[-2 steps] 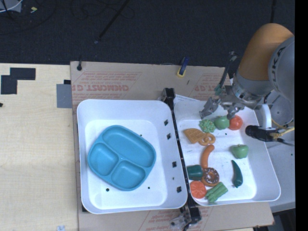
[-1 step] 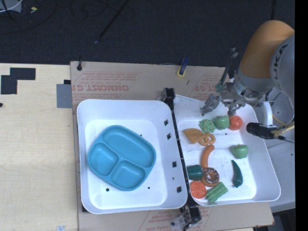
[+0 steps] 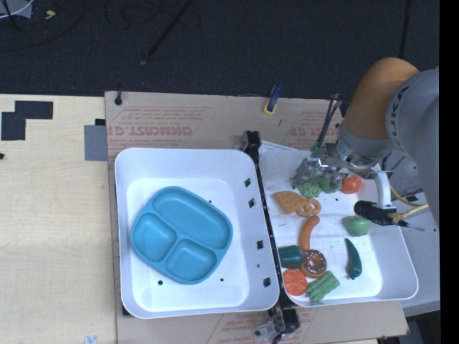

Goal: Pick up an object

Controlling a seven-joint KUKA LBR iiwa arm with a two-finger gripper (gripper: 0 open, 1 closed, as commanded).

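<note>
My gripper (image 3: 313, 172) hangs low over the far part of the right bin (image 3: 401, 278), coming in from the grey arm with its orange band (image 3: 380, 95). Directly beneath and just in front of it lies a small green broccoli-like piece (image 3: 310, 189), with another green piece (image 3: 330, 185) and a red tomato (image 3: 351, 185) to its right. An orange pastry (image 3: 290, 201) and a pretzel (image 3: 310, 208) rest just nearer the camera. Whether the gripper touches any of them is unclear.
The right bin also holds an orange sausage (image 3: 308, 231), a green cube (image 3: 290, 255), a donut (image 3: 313, 263), a dark green pepper (image 3: 353, 258) and a pale green piece (image 3: 357, 226). A blue divided plate (image 3: 181, 233) lies in the left bin (image 3: 136, 170).
</note>
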